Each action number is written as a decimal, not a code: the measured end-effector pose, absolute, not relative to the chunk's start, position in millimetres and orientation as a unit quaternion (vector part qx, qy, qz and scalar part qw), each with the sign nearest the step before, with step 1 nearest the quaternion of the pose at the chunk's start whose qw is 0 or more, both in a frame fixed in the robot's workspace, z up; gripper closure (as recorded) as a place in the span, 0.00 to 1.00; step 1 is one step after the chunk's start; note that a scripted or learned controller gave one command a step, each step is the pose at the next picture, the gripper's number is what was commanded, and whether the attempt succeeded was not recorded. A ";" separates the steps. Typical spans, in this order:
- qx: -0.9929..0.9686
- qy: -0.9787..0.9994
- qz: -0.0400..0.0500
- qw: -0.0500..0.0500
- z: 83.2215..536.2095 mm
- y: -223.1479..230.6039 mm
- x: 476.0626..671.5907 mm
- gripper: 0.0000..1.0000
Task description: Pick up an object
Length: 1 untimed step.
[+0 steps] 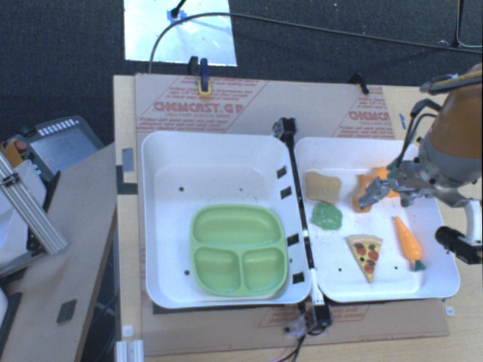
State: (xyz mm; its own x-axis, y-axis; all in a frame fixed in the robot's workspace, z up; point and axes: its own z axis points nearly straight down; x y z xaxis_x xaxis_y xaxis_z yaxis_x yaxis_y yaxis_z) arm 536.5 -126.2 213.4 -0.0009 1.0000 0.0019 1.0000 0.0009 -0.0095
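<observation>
The gripper (371, 194), its grasp state impossible to tell, sits directly over the orange object (367, 185) near the right bin's (445, 281) far edge.

Two shallow white bins sit side by side: the left bin (162, 202) and the right bin (438, 277). There is one green divided plate (238, 249), one bread slice (323, 186), one green leafy piece (327, 216), one pizza slice (366, 254), and one whole carrot (408, 240). One more orange piece (364, 191) is partly hidden.
</observation>
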 end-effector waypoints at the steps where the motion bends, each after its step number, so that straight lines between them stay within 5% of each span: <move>1: -0.706 -0.708 -0.001 0.000 218.8 -126.1 539.0 0.00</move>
